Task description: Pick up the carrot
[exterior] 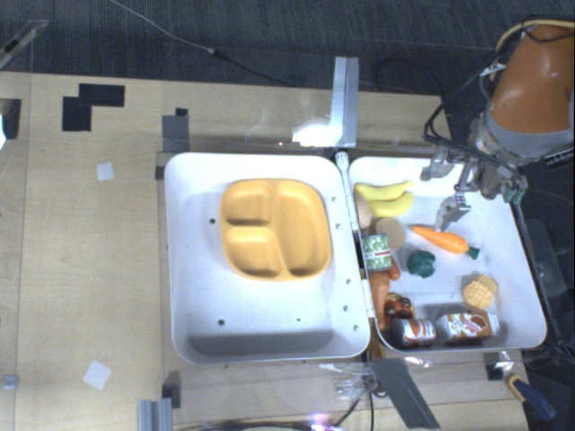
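No legible text, brand, number or sign anywhere. Printed labels present on the small green-and-white carton [378, 253] and on two cans [466, 327] lying in the right bin [530, 317], all too small and blurred to read. Black marks on the tabletop [54, 241] not characters.

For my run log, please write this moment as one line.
task: pick up carrot | claw: above carrot's left end, carrying nothing | carrot: lying in right bin | status: not picked
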`<action>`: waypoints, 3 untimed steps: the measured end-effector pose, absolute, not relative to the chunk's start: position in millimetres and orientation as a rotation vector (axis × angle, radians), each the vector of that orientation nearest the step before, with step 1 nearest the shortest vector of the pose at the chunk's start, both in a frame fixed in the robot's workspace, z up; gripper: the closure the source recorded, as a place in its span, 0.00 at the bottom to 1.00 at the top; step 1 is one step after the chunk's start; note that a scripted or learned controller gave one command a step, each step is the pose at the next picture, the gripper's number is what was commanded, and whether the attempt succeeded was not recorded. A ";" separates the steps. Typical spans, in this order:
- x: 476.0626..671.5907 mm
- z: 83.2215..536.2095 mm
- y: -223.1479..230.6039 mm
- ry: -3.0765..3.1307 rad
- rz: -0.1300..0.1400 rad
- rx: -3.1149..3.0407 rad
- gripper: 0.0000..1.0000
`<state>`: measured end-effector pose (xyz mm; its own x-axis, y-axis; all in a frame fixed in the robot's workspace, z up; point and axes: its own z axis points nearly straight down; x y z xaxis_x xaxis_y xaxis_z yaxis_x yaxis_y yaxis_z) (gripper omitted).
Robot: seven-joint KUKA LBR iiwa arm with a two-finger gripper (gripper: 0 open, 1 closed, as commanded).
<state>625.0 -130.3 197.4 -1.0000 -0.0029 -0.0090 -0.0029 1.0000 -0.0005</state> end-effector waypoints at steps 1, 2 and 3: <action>549.9 140.6 -138.7 3.137 0.000 -0.077 0.00; 592.2 89.5 -135.8 3.126 -0.002 0.042 0.00; 595.4 103.3 -134.4 3.117 -0.004 0.031 1.00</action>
<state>595.4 -134.4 103.3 -0.9995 0.0199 -0.0244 0.0199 0.9998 -0.0024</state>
